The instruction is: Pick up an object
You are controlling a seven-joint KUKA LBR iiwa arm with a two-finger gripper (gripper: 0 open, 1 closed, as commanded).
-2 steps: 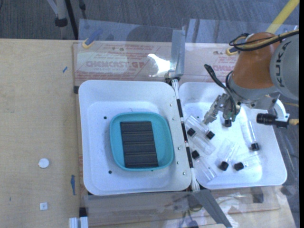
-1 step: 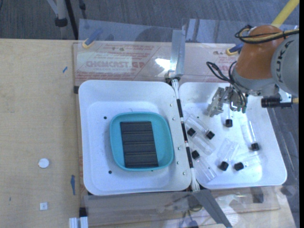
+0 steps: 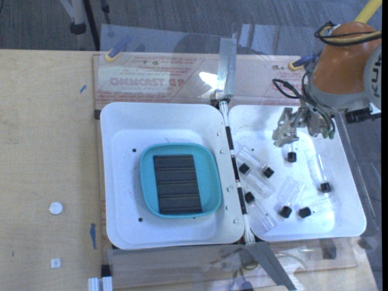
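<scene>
Several clear plastic vials with black caps lie scattered in the right bin (image 3: 348,220). One vial (image 3: 256,165) lies near the bin's left wall, another vial (image 3: 319,171) near the right wall, and a third vial (image 3: 290,200) toward the front. My gripper (image 3: 286,136) hangs over the back middle of the right bin, under the orange band (image 3: 342,65) of the arm. A black cap (image 3: 291,157) sits just in front of and below the gripper, apart from it. I see nothing held in the gripper.
The left bin (image 3: 118,132) holds a teal tray (image 3: 147,180) with a dark ridged insert (image 3: 177,184). A raised divider (image 3: 229,156) separates the bins. A clear panel (image 3: 182,59) stands behind them. A small white disc (image 3: 56,208) lies on the bench at left.
</scene>
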